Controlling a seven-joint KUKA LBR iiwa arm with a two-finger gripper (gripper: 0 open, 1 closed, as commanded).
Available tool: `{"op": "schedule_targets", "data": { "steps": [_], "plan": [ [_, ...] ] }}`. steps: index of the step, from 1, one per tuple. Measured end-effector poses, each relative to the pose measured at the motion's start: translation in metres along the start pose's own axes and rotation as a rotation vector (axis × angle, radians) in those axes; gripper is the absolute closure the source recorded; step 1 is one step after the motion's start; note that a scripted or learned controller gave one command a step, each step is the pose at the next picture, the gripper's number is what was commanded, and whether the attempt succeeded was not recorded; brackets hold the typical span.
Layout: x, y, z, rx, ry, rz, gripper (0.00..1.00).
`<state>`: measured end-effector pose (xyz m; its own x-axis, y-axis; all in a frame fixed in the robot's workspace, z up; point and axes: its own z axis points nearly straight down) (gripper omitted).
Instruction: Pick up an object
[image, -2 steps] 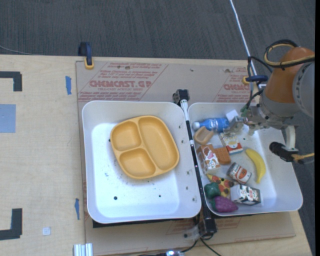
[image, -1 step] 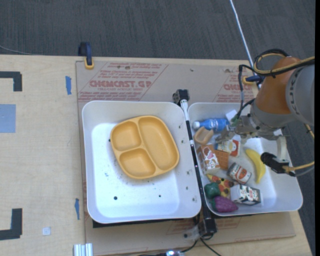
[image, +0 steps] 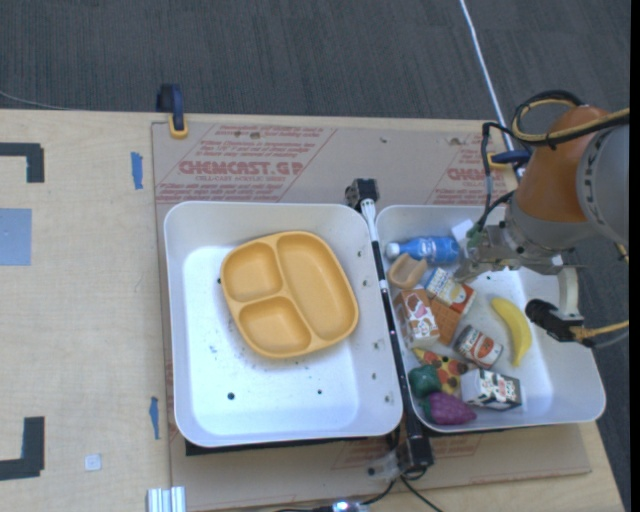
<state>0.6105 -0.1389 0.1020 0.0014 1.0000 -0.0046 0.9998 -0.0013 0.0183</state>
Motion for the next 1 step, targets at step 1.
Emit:
{"op": "schedule_targets", "data": {
  "steps": [1],
  "plan": [
    [-0.0002, -0.0001, 0.0001, 0.000, 0.000, 0.000, 0.00]
  ]
}}
